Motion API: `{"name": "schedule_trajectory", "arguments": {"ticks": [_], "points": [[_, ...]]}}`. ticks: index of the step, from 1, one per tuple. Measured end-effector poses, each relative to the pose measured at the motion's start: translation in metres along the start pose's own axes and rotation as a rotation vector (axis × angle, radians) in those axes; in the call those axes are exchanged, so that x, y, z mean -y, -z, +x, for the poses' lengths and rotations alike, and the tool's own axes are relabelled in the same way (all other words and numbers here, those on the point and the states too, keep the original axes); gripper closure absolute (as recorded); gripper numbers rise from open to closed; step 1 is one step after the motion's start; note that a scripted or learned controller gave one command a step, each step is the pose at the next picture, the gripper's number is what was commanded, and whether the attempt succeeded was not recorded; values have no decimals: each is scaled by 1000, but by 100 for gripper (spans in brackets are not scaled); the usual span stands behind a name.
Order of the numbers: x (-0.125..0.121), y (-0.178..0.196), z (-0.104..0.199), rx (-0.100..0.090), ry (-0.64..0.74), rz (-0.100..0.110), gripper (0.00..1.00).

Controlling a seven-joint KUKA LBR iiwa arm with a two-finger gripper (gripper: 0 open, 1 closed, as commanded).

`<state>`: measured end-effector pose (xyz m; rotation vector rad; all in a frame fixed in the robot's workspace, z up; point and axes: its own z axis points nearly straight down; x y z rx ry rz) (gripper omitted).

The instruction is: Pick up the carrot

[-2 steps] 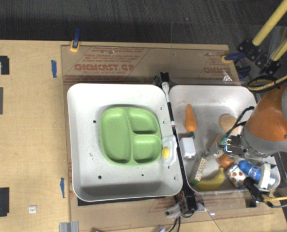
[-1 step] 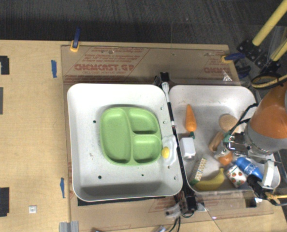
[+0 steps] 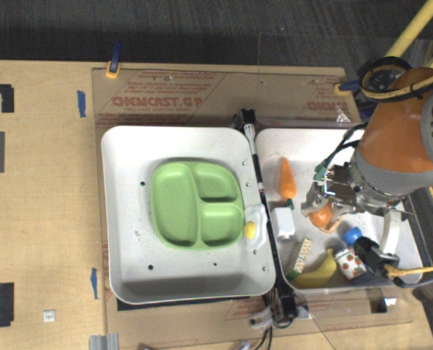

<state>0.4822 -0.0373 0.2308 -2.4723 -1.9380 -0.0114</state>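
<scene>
Carrot point(image 3: 287, 179) lies near the right bin's point(image 3: 304, 143) left wall; gripper point(image 3: 323, 208), grip unreadable, risks grabbing neighbouring clutter instead.

My arm point(image 3: 402, 141) is a rounded grey shell with a broad orange band above the wrist. Black cables loop beside that band, and below it sits dark metal hardware, possibly brackets, too cluttered to resolve.
</scene>
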Motion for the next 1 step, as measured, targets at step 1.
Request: {"name": "schedule_trajectory", "arguments": {"ticks": [1], "points": [[-5,5,94,3,-3,4,100]]}}
